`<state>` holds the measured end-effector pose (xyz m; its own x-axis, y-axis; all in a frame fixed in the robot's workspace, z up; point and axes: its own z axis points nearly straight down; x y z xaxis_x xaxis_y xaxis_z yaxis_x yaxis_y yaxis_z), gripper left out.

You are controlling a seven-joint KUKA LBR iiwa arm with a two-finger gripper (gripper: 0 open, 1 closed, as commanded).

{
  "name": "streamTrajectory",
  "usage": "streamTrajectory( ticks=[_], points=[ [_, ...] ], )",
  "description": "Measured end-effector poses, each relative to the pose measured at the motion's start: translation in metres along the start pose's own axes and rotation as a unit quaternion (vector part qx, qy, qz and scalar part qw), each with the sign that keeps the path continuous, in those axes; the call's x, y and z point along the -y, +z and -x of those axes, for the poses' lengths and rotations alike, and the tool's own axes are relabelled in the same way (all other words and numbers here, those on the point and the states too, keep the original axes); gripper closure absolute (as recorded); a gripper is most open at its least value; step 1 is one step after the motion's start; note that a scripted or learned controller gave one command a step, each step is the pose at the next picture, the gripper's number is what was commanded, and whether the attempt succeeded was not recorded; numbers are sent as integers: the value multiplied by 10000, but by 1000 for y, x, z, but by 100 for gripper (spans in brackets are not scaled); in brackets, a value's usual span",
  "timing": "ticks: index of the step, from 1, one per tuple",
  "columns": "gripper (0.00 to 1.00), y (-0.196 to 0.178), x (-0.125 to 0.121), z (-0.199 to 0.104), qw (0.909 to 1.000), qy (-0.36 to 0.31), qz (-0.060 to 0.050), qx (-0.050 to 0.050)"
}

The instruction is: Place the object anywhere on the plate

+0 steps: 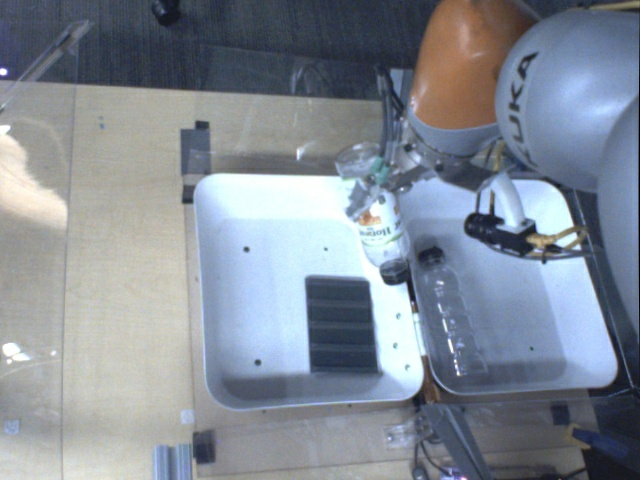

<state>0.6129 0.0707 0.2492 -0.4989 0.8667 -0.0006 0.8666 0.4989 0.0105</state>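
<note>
Two white bins sit side by side on the worktop. The left bin [225, 268] holds the plate [340, 323], a dark ribbed rectangle flat on the floor toward the near right side. The right bin [580, 348] holds a clear plastic bottle [450, 318] lying on its side along the left wall.

The task object is a small labelled bottle [382, 236], tilted, dark cap down, over the divide between the bins. The gripper [378, 190] sits at its upper end and the jaws look clamped on that end, with the bottle hanging below them. The grip is partly blurred by clear plastic there, so this is a judgement.

Step in hand, as I read it: carry the bottle to the plate. The plate lies nearer the camera and slightly left of the bottle, well apart from it.

To do it well: keep the bottle lifted over the bin rim, move toward the plate's centre, lower until the cap end is near the ribs, then release. A tilted bottle may roll, so aim mid-plate, not at the edge.
</note>
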Motion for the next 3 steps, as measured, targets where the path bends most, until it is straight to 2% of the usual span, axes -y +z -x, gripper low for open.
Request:
streamTrajectory(
  ticks=[1, 2, 3],
  points=[
    [100, 144, -37, -60, 10000, 40, 30, -8],
    [100, 63, 9, 12, 9968, -799, -20, 5],
    [100, 15, 59, 58, 9894, -1454, -19, 10]
  ],
)
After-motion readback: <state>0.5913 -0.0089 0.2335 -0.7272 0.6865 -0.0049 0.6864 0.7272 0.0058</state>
